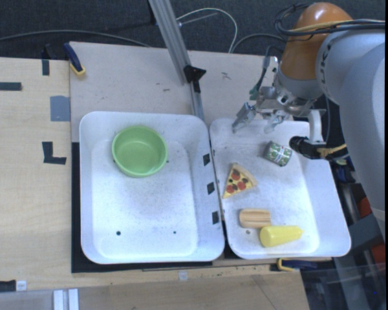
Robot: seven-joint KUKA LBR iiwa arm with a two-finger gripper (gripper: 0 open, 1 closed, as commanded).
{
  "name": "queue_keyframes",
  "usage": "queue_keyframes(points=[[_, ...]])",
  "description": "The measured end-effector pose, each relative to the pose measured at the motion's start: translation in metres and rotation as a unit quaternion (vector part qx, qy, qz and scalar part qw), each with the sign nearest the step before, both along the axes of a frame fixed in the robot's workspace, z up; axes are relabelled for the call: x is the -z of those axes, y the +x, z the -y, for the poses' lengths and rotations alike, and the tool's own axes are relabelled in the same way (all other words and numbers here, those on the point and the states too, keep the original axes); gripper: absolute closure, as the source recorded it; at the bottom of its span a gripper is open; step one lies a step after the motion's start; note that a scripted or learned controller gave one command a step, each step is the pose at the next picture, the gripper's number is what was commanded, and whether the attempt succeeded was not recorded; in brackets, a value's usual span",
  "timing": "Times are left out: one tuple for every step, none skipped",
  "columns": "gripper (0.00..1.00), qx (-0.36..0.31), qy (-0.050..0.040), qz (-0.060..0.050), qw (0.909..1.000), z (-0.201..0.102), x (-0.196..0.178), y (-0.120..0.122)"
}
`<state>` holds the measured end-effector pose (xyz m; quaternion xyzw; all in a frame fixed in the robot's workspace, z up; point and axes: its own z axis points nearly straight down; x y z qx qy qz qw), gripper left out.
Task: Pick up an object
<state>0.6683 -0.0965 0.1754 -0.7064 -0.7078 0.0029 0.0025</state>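
The right bin (323, 228) holds a small green can (279, 154) lying near its far right side, a pizza slice toy (237, 180) in the middle, a tan cylinder (254, 218) and a yellow piece (280, 236) near the front. My gripper (257, 119) hangs over the far edge of the right bin, open, with nothing between its fingers. It is up and to the left of the green can, apart from it. A green bowl (140, 150) sits in the left bin (97, 237).
A slanted metal pole (174, 41) crosses the bench behind the bins, ending at a black clamp near the bins' shared far corner. Cables loop over the bench behind the gripper. My arm fills the upper right.
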Motion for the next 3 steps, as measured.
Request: queue_keyframes(points=[[0.0,0.0,-0.0002,0.0,1.0,0.006,0.063,-0.003],[0.0,0.0,-0.0006,0.003,1.0,0.005,0.088,-0.003],[1.0,-0.001,-0.0005,0.003,1.0,0.004,0.077,-0.003]])
